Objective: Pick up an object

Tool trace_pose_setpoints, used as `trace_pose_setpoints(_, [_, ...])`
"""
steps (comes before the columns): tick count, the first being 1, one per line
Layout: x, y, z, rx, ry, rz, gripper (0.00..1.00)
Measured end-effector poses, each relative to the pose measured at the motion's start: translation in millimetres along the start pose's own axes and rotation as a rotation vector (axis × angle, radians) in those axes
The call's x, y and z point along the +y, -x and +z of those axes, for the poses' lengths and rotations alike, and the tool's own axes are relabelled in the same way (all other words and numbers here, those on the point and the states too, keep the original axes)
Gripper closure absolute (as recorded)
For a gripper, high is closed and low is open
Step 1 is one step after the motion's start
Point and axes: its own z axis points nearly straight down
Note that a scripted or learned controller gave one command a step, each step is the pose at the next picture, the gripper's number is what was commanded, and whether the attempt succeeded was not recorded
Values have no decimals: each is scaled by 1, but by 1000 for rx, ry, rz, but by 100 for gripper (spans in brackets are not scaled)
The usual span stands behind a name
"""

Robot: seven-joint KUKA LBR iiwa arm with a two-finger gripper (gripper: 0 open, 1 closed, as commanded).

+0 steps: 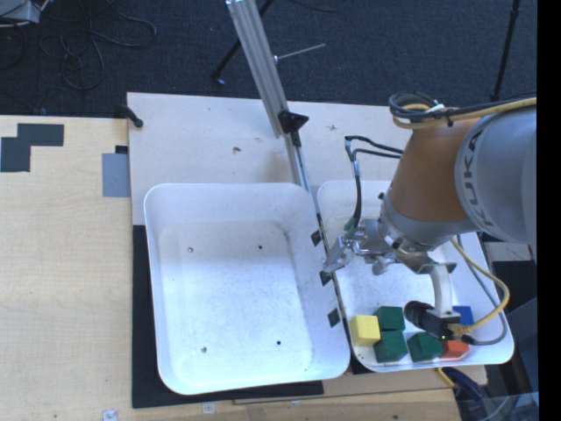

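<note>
Bench point(70, 261): gripper point(383, 257) hangs above right bin point(337, 202), likely because blocks point(392, 318) huddle in its near corner (grip state unreadable).

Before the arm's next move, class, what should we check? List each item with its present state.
1. Blocks inside the right bin: ok, all lie at its near end.
2. Yellow block uncovered: ok.
3. Room around the yellow block: not ok, a green block sits against it.
4. Gripper over a block: not ok, it hangs farther up the bin.
5. Blue block fully visible: cannot tell how it lies, it is partly hidden.
</note>
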Motion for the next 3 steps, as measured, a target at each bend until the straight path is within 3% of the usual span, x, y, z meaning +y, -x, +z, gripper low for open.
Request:
trace_pose_setpoints(1, [-40,-53,1,0,-1,1,0])
trace_pose_setpoints(2, [-46,2,-105,-4,12,7,0])
trace_pose_setpoints(3, [-46,26,-39,-3,-3,7,0])
